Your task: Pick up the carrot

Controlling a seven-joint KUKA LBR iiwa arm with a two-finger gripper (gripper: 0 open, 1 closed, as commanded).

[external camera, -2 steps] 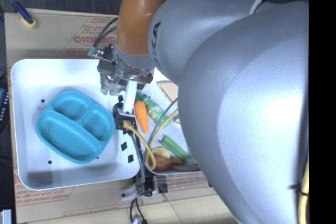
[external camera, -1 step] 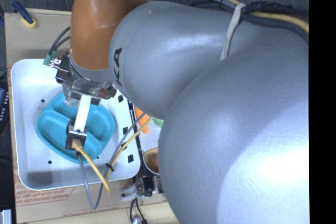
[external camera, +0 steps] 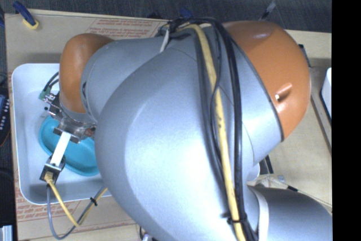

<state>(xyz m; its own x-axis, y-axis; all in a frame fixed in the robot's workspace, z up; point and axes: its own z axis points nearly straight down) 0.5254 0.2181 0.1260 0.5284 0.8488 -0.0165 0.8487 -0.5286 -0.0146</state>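
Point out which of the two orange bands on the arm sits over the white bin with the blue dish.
The smaller orange band at the picture's left, just above the wrist; it hangs over the white bin beside the blue dish. The larger orange band sits to the right.

Carrot hidden (arm (external camera: 186, 138) in front)

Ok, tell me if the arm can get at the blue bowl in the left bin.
Probably yes: the hand sits directly over the blue bowl in the left bin, and nothing visible lies between them.
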